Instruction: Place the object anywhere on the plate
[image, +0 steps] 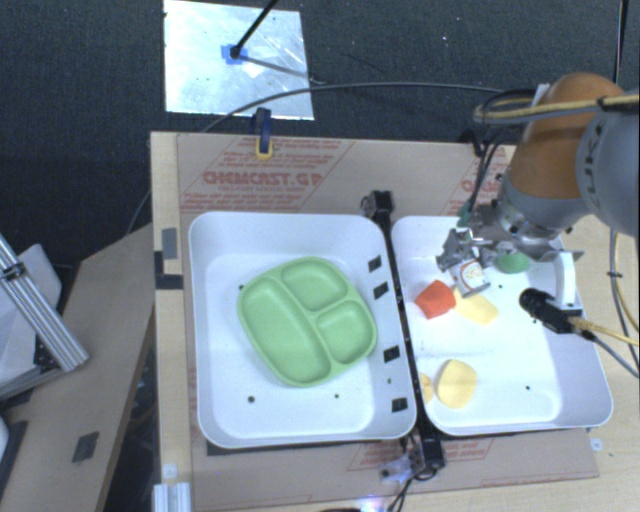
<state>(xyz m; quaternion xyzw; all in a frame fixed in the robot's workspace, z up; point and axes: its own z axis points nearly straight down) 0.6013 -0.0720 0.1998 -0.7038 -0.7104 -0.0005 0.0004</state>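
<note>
Your inventory, operator, reading the frame left to right.

Left bin (215, 330), centre-left of the frame: one green plate (306, 320) with three compartments, lying tilted near the bin's middle. Nothing rests on it.

Right bin (580, 385), centre-right of the frame: one orange block (436, 299) near the bin's left wall, in its upper half; one pale yellow piece (479, 310) just right of the block; one green object (513, 263) partly hidden behind the wrist at the bin's upper edge; one yellow rounded piece (457, 383) in the lower left part of the bin, well apart from the others.

Arm: you see it enter from the upper right, with the jaws (466, 268) low over the upper part of the right bin, just above and right of the orange block. You cannot tell whether they are released or clenched, and nothing is seen between them.

Desk (290, 170): a brown printed board under both bins.
</note>
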